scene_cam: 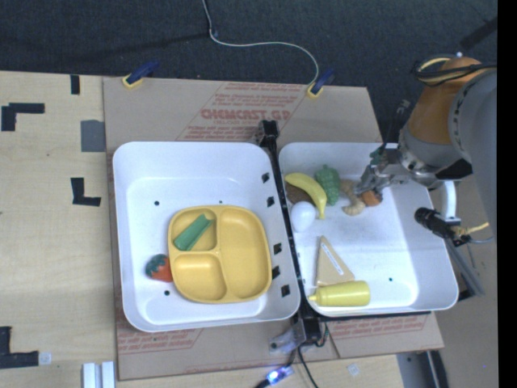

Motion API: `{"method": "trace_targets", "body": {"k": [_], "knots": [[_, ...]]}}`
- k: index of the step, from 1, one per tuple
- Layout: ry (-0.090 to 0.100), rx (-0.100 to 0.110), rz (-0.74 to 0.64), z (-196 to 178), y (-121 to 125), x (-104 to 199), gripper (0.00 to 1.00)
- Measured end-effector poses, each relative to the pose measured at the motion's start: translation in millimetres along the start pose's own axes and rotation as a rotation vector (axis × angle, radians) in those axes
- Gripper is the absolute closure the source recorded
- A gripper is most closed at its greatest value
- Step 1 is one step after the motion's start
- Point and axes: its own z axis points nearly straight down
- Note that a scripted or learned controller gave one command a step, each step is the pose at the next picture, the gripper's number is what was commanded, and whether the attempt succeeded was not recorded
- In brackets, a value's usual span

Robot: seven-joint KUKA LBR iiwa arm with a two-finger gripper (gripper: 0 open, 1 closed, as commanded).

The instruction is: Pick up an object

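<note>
**Gripper low in right bin, over small tan/orange piece**

Left bin (129,217), well left of the gripper (373,186), bears a yellow divided tray (242,253) with a green piece (192,233) in its upper-left compartment; a red-orange item (158,268) lies just off the tray's left edge. Right bin (404,257) contains the gripper. Below-left of it: yellow bottle (340,294), tan wedge (329,262). Left of it: banana (309,190), green broccoli-like item (327,181), white egg (302,215). A small tan-and-orange object (361,201) sits right at the fingertips (contact unclear). Whether the fingers are apart or together, cannot tell.
</note>
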Motion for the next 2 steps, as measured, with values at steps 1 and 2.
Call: {"method": "trace_targets", "body": {"k": [1,2], "knots": [[0.015,0.018,0.001,-44,2,6,1.00],[0.014,0.017,0.001,-88,9,8,1.00]]}}
